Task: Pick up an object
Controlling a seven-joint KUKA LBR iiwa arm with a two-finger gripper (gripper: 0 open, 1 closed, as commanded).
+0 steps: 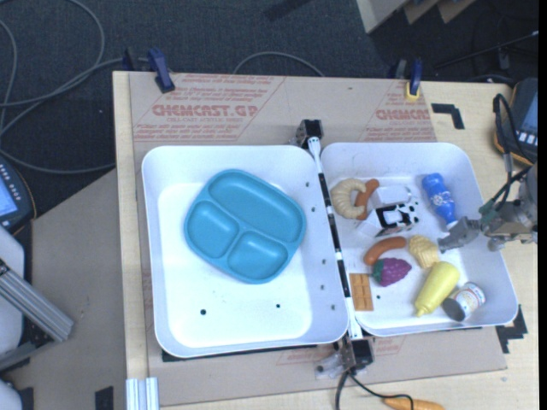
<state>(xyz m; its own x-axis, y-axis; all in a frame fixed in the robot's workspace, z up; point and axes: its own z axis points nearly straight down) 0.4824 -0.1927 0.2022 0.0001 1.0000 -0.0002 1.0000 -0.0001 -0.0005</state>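
Reaching in from the right, the gripper (450,239) hangs over the right edge of the right bin (410,154), its tip pointing left toward the clutter there. Whether the jaws are spread or closed cannot be told from this slanted view, and nothing shows between them, so no object counts as held.

All the candidate objects lie in the right bin. A blue bottle (438,197) sits toward the far side, just beyond the gripper tip. A yellow squeeze bottle (435,286) lies nearer, with a small jar (465,301) touching its right end. Left of the gripper tip are a pale yellow corn-like piece (423,250), a purple grape bunch (391,270), a red sausage (385,248), a black-and-white toy (396,217) and a beige ring (349,198) at the far left. An orange card (361,291) lies by the near-left wall.

The left bin (171,314) carries a blue divided plate (244,225).

Judging from this, the task is at its start: the approach is under way, but descent, closing on an object and lifting all remain to be done.
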